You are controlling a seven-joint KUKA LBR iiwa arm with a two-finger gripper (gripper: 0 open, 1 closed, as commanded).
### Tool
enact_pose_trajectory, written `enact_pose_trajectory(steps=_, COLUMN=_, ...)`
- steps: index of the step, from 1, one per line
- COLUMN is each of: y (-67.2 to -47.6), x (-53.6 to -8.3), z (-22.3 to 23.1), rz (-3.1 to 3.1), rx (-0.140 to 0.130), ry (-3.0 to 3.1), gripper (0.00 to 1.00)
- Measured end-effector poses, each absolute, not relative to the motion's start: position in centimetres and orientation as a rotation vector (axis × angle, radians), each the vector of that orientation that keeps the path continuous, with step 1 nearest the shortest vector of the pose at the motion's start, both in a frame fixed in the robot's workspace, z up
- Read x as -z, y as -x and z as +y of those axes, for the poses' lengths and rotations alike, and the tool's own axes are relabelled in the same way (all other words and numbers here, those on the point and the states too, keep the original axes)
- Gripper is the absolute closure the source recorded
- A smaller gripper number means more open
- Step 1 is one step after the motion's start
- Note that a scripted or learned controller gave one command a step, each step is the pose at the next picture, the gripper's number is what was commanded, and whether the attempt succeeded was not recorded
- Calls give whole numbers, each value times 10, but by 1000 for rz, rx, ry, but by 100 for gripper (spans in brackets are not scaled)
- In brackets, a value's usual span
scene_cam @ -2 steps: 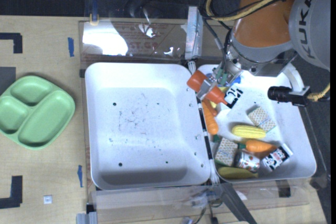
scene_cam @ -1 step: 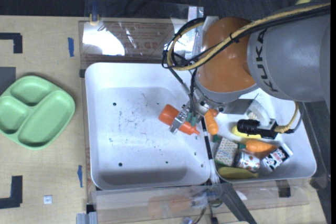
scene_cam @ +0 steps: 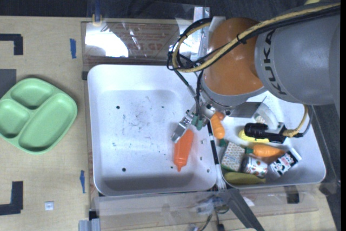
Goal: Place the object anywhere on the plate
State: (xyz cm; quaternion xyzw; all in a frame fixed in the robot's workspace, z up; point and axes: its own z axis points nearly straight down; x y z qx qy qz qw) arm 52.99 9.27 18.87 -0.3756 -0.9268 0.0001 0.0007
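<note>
Pincer point(scene_cam: 183, 130) clenching orange carrot point(scene_cam: 183, 150) at its top | carrot hanging below, seeming light, smooth, slippery | green plate point(scene_cam: 35, 114) lying far left.

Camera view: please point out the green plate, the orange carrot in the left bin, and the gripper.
green plate point(scene_cam: 37, 116), camera view, ridge between its compartments.
orange carrot point(scene_cam: 183, 150), camera view, middle of its body.
gripper point(scene_cam: 186, 126), camera view, at its tip.
</note>
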Motion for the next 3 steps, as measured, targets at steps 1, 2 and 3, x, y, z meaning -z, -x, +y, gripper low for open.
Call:
enact_pose_trajectory(steps=1, y=-532, x=-197, z=93, rz=-2911, rx=2, ry=1182, gripper=100)
enact_pose_trajectory(steps=2, y=-539, x=-201, z=138, rz=-2775, rx=1, ry=1476, gripper=100)
enact_pose_trajectory(steps=3, y=-568, x=-259, z=187, rz=-3125, rx=5, ry=364, gripper=100)
